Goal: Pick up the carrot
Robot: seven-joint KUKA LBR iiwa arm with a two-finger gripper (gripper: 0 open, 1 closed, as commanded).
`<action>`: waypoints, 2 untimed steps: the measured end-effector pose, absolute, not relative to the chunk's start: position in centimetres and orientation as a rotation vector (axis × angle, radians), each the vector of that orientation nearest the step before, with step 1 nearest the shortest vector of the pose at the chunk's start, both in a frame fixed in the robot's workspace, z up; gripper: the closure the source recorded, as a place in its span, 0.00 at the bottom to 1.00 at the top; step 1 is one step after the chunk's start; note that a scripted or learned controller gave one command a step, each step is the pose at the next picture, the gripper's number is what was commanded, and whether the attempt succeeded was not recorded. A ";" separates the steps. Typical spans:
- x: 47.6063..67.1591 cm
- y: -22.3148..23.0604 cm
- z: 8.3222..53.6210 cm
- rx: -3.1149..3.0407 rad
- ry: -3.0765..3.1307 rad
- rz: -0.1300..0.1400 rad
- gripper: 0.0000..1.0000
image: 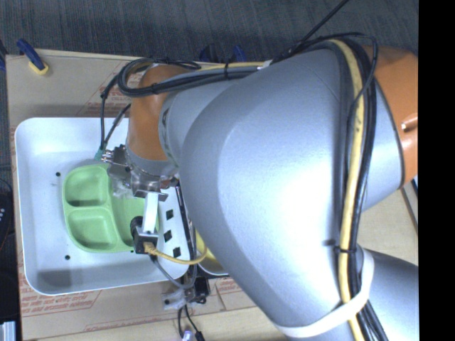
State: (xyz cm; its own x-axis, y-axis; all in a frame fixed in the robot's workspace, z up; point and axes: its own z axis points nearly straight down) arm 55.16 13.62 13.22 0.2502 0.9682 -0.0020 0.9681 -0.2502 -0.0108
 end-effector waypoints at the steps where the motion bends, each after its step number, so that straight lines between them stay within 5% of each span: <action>1: 51.9 10.0 21.6 -2.583 -1.781 0.005 1.00; 2: 53.0 20.0 30.1 -2.624 -1.721 0.005 1.00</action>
